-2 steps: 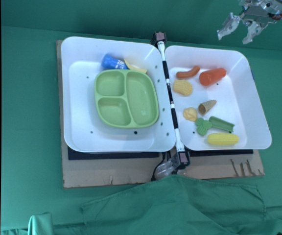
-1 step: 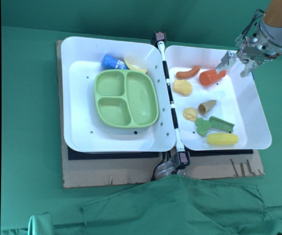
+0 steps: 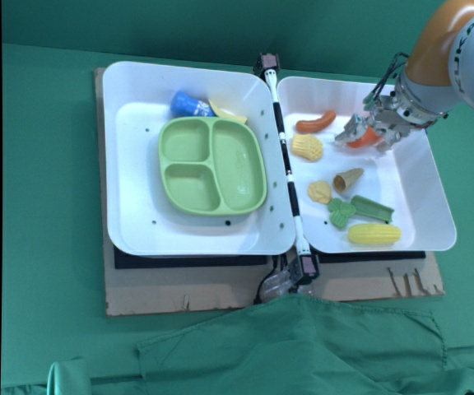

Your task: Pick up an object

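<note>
My gripper (image 3: 369, 132) is low over the back part of the right bin (image 3: 434, 208). A small red-orange toy (image 3: 368, 137) shows between its fingers, which close on it from either side. To its left lie a red sausage (image 3: 316, 122) and a yellow corn piece (image 3: 307, 146). Nearer the front are an ice-cream cone (image 3: 347, 178), a small yellow piece (image 3: 320, 192), a green vegetable (image 3: 360, 211) and a corn cob (image 3: 374, 234).
The left bin (image 3: 130, 220) holds a green divided plate (image 3: 212, 165), with a blue cup (image 3: 187, 104) and a yellow piece (image 3: 227, 110) behind it. A black-and-white divider rail (image 3: 286, 163) runs between the bins. Green cloth (image 3: 303, 344) lies in front.
</note>
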